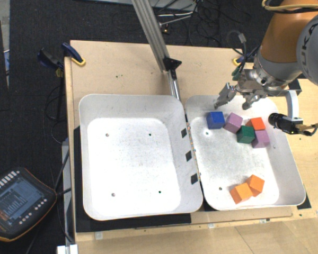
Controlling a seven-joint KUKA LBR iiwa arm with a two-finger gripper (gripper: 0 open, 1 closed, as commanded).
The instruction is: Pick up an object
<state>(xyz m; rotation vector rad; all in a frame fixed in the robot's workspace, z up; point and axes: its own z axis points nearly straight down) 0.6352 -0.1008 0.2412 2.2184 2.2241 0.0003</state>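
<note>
Camera view. Claw [235, 98] is hanging above the far end of the right bin [286, 194], fingers spread apart, nothing between them; not touching any block. Grey arm [291, 36] w/ orange band is reaching in from the right.

Surface and room: pale wooden bench [122, 62] is carrying two shallow white bins side by side; left bin [90, 120] is lying beside the right one, rims touching along the middle. A slanted metal pole [151, 28] is running from the top edge down to the bins' join. Blue clamp [69, 52] is gripping the bench's far-left corner. Teach pendant [16, 202] is lying on the dark floor at lower left; cables are trailing at the top.

Task's things, all in the right bin: blue block [215, 120] is sitting just below the claw, near its left finger, faces turned slightly off the bin's edges. Next to it a cluster: purple block [233, 123], green block [246, 134], small orange block [257, 123], second purple block [262, 138], touching or nearly so. Two orange blocks [247, 189] are lying together at the near end, well apart from the cluster. Blocks are roughly cubic; no clear long axis.
</note>
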